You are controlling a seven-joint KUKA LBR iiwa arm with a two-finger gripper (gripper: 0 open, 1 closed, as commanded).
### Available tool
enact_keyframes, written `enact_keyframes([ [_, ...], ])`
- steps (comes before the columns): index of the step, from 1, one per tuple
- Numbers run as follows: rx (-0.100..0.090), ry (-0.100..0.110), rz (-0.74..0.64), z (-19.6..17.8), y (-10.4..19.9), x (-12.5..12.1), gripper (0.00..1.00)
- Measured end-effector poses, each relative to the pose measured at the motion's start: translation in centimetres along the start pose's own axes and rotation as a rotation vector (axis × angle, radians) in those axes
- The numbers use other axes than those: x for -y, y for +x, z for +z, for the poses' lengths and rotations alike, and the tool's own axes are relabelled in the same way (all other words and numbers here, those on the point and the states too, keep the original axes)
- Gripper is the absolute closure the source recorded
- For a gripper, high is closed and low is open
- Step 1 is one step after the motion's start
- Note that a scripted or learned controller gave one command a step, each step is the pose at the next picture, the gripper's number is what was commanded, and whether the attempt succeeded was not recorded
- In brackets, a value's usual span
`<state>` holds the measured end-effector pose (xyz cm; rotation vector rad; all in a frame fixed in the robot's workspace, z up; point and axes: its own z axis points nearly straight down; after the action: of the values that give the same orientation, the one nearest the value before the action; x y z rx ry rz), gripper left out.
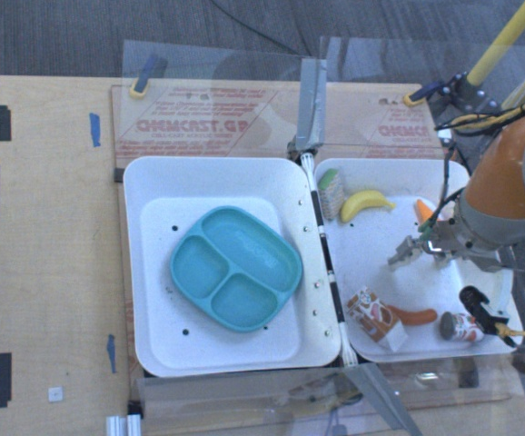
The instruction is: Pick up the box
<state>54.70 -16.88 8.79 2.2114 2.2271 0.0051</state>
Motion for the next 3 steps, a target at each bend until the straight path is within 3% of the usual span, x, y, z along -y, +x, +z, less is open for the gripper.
enact_keyframes([
  [1, -0.001, 0.002, -0.027, 0.1, 0.2, -6.0, 0.00],
  [2, -0.001, -0.001, -0.042, -0.1, 7.6, 1.2, 0.00],
  [3, 0.006, -0.004, 0.024, 0.0, -2.1, 1.6, 0.00],
])
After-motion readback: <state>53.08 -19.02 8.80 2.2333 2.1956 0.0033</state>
